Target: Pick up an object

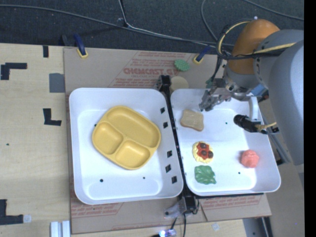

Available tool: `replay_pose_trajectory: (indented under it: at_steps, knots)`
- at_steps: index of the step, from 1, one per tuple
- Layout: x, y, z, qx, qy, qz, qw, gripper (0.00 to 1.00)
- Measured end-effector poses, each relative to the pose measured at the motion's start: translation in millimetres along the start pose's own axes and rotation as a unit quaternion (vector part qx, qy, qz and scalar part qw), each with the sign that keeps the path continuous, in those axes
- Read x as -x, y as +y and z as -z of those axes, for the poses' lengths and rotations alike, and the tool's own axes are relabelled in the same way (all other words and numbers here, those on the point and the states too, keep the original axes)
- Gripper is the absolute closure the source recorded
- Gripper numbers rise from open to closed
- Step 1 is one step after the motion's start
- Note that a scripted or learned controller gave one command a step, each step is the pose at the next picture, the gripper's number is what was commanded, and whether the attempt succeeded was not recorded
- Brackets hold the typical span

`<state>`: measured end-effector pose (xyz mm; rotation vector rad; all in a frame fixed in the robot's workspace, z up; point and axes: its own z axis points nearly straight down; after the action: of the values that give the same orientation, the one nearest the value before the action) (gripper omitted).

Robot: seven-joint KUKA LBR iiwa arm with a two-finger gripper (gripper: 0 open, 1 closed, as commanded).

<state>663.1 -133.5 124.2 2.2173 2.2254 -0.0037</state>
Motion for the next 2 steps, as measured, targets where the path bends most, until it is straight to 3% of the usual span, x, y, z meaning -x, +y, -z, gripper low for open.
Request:
replay_pose_trajectory:
  at_steps: [2]
  knots:
    - [3,3,85,0.002,0.001,-0.001,1.0000,1.00]
